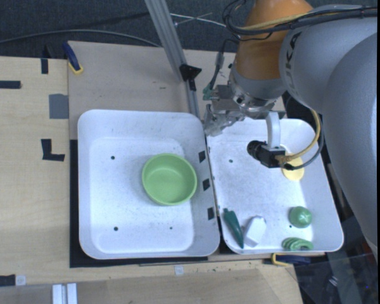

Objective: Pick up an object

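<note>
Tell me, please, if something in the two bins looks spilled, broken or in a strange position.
Nothing stands out. The green bowl sits upright in the left bin. In the right bin, small items lie loose along the near edge, with no spill or visible damage. The pincer is at the right bin's far left corner.

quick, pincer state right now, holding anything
pincer: cannot be told; it sits over the top left corner of the right bin, nothing seen in it.

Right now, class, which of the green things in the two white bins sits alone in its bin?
The round pale green bowl, alone in the left bin. The dark green tool, green ball and green disc share the right bin.
</note>
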Robot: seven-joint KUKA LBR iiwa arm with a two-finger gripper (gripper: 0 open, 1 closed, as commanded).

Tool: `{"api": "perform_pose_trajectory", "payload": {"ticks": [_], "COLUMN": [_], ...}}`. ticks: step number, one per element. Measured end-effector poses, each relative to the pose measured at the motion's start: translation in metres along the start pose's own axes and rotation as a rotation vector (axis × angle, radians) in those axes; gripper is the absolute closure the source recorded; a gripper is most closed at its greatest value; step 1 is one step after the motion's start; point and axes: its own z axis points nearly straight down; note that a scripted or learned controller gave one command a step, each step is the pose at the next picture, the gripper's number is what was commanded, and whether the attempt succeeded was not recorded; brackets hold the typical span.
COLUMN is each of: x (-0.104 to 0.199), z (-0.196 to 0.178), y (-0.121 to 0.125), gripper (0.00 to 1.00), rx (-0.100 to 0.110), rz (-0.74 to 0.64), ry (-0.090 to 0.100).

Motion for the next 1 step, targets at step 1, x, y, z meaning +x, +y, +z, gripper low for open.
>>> {"api": "perform_pose_trajectory", "payload": {"ticks": [1], "x": [0.0409], "z": [0.0031], "y": [0.0156], "gripper": [1.0], "rx": [0.0], "rz": [0.003], "ry": [0.0]}}
